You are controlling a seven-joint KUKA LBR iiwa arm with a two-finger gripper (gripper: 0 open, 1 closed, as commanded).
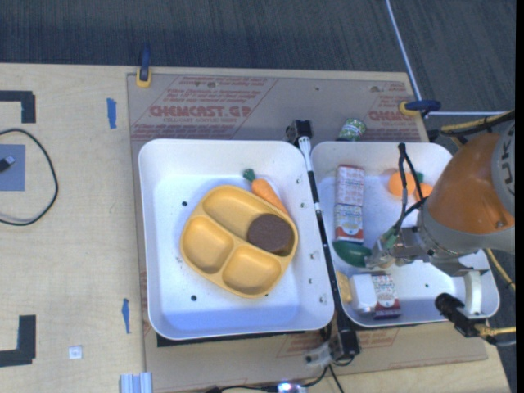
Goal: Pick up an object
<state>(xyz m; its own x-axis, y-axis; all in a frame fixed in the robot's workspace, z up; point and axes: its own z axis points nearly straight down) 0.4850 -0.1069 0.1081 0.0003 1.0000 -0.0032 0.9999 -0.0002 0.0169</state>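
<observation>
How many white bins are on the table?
2. The left bin holds a yellow plate and a carrot. The right bin sits beside it, partly covered by the robot arm.

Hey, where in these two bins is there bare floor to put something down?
The left bin has bare floor all around the yellow divided plate, widest along its near and left walls. The right bin is crowded: a carton, a green item, a packet and the arm cover most of it.
</observation>
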